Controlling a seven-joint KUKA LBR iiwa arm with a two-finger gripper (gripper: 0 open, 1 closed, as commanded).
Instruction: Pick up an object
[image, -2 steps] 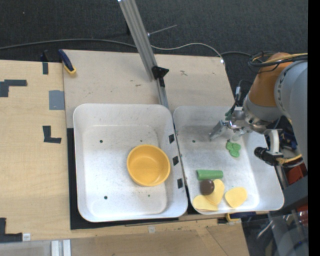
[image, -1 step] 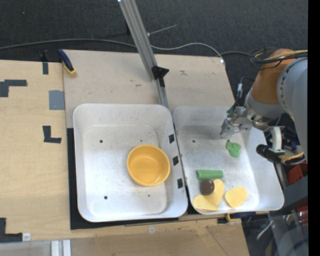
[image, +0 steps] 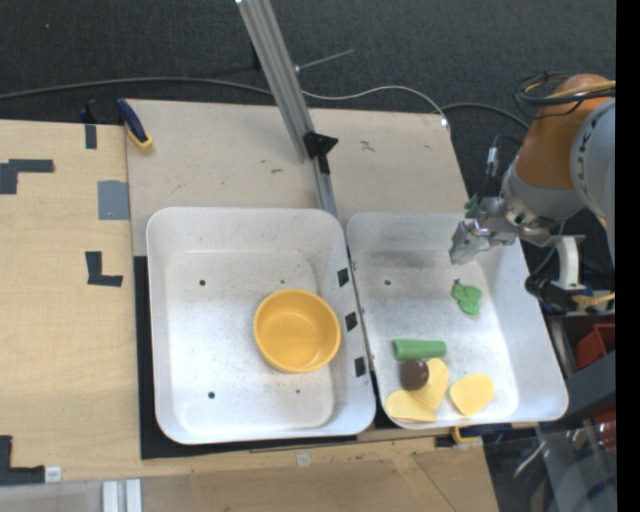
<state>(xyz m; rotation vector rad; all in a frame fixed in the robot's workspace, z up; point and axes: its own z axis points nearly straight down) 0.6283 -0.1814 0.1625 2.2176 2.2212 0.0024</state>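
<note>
Yellow flat plastic pieces (image: 440, 395) are seen at the near edge of the right white bin (image: 530, 340), with a small brown round object (image: 414, 374) touching them and a green oblong block (image: 419, 348) just behind. A yellow round bowl (image: 296, 330) is held in the left white bin (image: 180, 300). Farther back, a small green crumpled item (image: 466, 297) lies below the grey gripper (image: 466, 243); nothing is seen held, and its opening cannot be told.

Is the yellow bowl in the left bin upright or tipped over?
Upright. The yellow bowl sits in the left bin with its round rim facing up and its inside visible, with nothing in it.
</note>
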